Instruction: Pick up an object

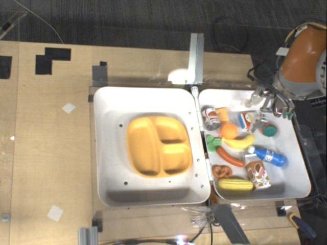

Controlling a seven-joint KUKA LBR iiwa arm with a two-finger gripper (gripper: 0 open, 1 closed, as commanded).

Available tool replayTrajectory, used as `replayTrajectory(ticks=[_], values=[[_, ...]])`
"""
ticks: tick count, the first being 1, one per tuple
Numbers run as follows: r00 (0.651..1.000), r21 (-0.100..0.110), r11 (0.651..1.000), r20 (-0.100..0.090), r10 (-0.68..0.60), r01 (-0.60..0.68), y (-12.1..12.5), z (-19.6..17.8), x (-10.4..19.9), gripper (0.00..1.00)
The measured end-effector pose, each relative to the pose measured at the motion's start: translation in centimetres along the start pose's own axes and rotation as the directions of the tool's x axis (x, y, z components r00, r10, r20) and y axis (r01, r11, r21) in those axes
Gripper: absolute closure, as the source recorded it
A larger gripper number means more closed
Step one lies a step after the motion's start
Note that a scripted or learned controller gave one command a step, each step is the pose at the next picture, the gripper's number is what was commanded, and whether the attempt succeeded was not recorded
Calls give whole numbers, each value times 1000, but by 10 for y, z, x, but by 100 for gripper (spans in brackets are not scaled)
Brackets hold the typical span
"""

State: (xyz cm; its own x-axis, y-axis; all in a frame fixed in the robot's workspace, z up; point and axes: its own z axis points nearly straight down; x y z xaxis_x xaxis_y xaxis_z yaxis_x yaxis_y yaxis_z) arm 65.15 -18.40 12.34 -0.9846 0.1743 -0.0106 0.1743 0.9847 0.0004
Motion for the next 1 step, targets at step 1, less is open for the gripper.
replayTrajectory(ticks=[1], values=[[1000, 0, 1000, 0, 0, 0, 0, 0, 0, 0]])
